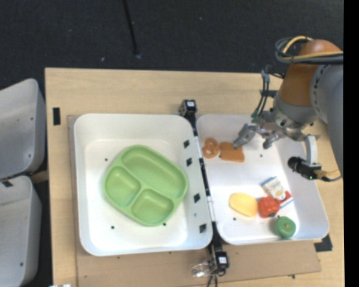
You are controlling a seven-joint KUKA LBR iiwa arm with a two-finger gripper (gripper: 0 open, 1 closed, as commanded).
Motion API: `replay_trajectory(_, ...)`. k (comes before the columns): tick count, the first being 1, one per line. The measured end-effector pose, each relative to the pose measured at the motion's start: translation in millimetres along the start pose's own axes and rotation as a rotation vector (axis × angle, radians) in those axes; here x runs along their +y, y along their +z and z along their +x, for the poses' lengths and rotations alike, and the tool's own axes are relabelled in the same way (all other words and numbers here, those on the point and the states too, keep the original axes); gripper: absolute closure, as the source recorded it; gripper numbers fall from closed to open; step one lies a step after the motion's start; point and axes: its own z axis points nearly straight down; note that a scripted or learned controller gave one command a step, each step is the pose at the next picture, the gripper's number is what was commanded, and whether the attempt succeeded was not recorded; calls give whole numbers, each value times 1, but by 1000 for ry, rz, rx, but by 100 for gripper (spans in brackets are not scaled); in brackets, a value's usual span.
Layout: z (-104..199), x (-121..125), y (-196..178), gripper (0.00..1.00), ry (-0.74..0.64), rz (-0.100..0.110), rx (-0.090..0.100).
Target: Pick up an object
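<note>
Green apple (pixel 283 226) nearest; end effector (pixel 257 135) spread, empty, just beside flat orange-brown piece (pixel 231 153).

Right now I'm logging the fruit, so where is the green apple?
The green apple lies in the near right corner of the right bin, just beside the red tomato.

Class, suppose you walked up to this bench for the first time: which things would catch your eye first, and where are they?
The big green divided plate fills the middle of the left bin. In the right bin a cluster of bright toy food sits near the front: a yellow piece, a red one and a green one. The tool hangs over the far part of that bin, beside an orange-brown piece.
</note>
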Motion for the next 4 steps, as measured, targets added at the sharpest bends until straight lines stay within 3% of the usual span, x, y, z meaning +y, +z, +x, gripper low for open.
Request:
replay_trajectory(1,-1,0,34,0,2,-1,0)
replay_trajectory(2,-2,1,21,100,2,-7,-1)
replay_trajectory(4,-4,8,-103,100,-4,-10,0)
